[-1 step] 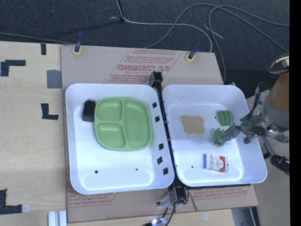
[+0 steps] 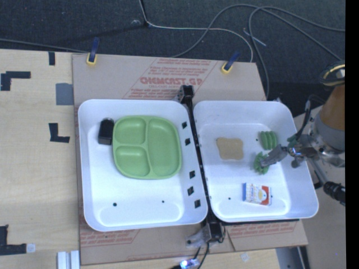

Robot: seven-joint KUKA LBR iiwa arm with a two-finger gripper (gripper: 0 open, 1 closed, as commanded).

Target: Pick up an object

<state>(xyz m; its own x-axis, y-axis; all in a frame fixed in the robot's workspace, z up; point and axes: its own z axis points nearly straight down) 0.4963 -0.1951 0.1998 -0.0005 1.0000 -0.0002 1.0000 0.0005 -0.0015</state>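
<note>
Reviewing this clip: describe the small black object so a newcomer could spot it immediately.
Look at the left white bin. A green divided plate lies in it; the black block sits against the plate's left edge. It is the bin's one dark loose item.

Right bin [image 2: 280, 114] has the claw [image 2: 276, 154] touching a green toy [image 2: 263, 150]; green divided plate [image 2: 147, 147] sits in the left bin [image 2: 90, 167].

Right bin [image 2: 280, 112], candidate objects: tan flat square pad [image 2: 230, 148], lying flat at frame centre-right. Green ribbed piece [image 2: 267, 138] to its right, near the bin's right wall; a second green lump [image 2: 260, 163] just below it. Small white carton with red and blue print [image 2: 257, 194], flat, lower right of the bin, apart from the rest.
</note>
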